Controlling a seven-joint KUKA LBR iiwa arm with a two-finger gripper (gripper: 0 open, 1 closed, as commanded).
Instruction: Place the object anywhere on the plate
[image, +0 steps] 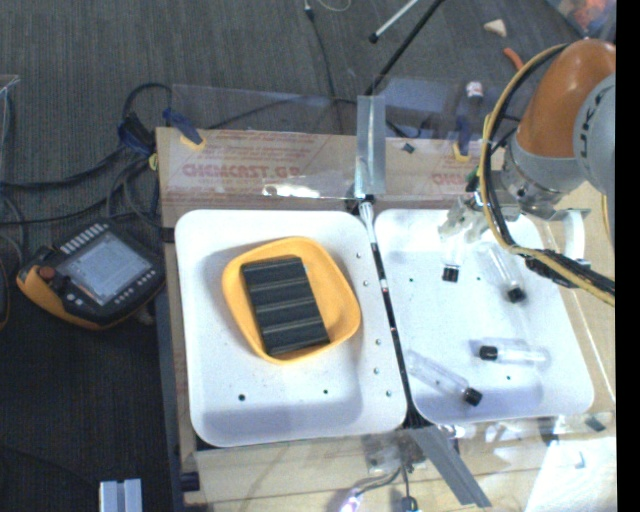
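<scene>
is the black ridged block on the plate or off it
On it: the black ridged block lies flat inside the yellow plate in the left bin, with yellow rim showing around it.

Even, soft overhead light; white bins (205, 400) slightly glary — whole frame mildly blurred.

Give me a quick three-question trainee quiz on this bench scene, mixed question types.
1. True or false: the dark ridged block lies on the yellow plate.
2. Which bin holds the clear tubes: A left, B right?
3. Fill in: the plate sits in the ___ bin.

Key: 1 true. 2 B; the tubes lie in the right bin, below the hand. 3 left.
</scene>
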